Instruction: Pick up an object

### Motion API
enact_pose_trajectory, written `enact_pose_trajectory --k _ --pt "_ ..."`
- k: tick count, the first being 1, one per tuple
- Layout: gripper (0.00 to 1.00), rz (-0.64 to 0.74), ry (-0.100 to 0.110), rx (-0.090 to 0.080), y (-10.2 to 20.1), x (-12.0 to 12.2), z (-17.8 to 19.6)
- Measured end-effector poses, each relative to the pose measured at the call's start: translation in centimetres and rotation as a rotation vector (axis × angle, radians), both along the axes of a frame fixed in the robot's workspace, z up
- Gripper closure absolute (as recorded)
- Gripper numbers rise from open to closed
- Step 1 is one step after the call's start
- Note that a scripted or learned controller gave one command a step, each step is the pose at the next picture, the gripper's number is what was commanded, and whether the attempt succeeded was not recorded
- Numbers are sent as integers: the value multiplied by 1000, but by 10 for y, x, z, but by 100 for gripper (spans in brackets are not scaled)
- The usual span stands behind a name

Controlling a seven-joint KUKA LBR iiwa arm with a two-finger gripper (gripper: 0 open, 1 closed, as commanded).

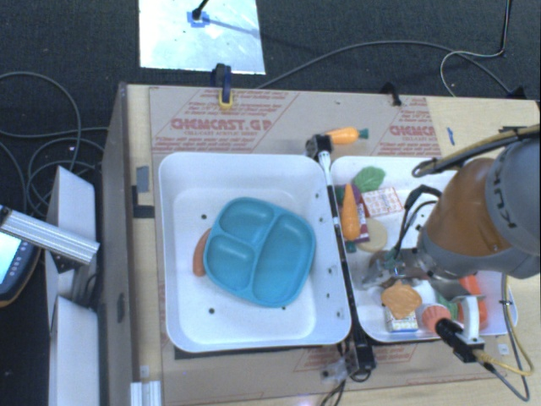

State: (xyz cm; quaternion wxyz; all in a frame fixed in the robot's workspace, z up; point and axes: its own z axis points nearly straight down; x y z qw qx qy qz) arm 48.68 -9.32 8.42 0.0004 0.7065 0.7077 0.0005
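Note:
My gripper (382,268) hangs low in the right bin (365,332), near its middle. It is just below a pale round piece (377,237) and just above a tan bread-like piece (400,297), which lies on a small box (402,320). An orange carrot (349,215) lies along the bin's left wall, with a dark red item (361,210) beside it. A green leafy piece (369,178) and a red-and-white packet (384,200) sit at the far end. The grey and orange arm (473,218) covers the bin's right part.
The left bin (182,227) holds a blue divided plate (259,250) with a brown sausage-like piece (199,253) poking out at its left edge. A second carrot (346,135) lies on the cardboard behind the bins. A red round piece (435,315) sits at the right bin's near side.

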Motion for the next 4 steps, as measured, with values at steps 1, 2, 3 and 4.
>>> enact_pose_trajectory --k 1,2,3,4 --pt "0 -2 0 -2 -46 15 0" --pt "0 2 0 0 -27 37 0" --pt "100 3 -2 -1 -27 38 11" --pt "100 3 -2 0 31 52 101"
